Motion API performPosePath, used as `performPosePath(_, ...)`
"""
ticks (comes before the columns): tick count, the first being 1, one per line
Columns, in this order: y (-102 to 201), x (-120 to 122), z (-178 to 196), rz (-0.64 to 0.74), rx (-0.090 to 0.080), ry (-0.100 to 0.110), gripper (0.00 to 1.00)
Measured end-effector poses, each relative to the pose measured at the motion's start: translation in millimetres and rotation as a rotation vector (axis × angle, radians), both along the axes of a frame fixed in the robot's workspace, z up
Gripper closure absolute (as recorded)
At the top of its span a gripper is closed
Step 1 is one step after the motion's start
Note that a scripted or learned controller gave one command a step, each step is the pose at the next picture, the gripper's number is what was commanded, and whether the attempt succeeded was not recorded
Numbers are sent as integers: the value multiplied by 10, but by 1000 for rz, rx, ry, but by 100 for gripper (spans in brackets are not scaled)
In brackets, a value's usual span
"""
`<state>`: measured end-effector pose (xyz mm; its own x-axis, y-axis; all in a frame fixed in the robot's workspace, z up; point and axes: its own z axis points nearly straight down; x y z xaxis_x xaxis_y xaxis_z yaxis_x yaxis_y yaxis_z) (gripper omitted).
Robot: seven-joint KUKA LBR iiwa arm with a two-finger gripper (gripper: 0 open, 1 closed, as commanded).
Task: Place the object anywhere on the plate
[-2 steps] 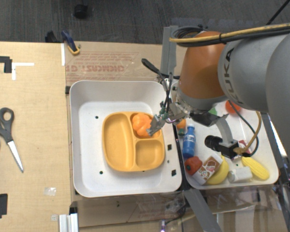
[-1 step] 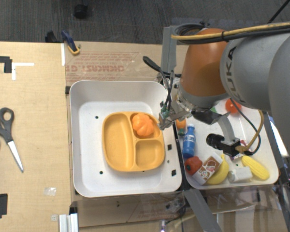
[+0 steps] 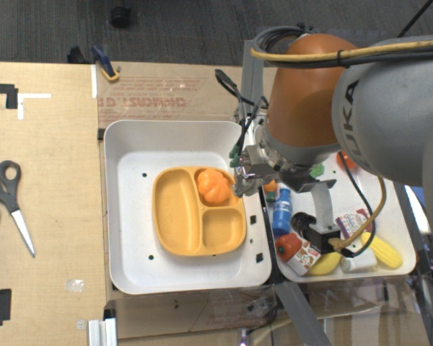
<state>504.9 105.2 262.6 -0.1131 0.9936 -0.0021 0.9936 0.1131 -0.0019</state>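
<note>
A yellow three-compartment plate [image 3: 179,215] lies in the left white bin [image 3: 130,193]. An orange pumpkin-shaped toy [image 3: 215,186] rests in the plate's upper right compartment. My gripper [image 3: 243,181] hangs at the plate's right edge, just right of the orange toy and close to it. The grey arm with its orange band [image 3: 310,85] covers the space above the gripper and part of the right bin.
The right bin [image 3: 408,262] holds a blue bottle [image 3: 282,213], a red toy [image 3: 289,246], a yellow banana [image 3: 325,264], a corn cob [image 3: 385,251] and small packets. Scissors [image 3: 14,200] lie on the bench at left. Cardboard [image 3: 166,96] lies behind the bins.
</note>
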Motion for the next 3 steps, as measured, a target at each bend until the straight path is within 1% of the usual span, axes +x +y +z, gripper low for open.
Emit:
performPosePath(1, -1, 0, 0, 0, 0, 0, 0)
performPosePath(2, 246, -44, 201, -209, -1, 1, 0)
performPosePath(3, 239, -39, 277, -208, -5, 4, 100)
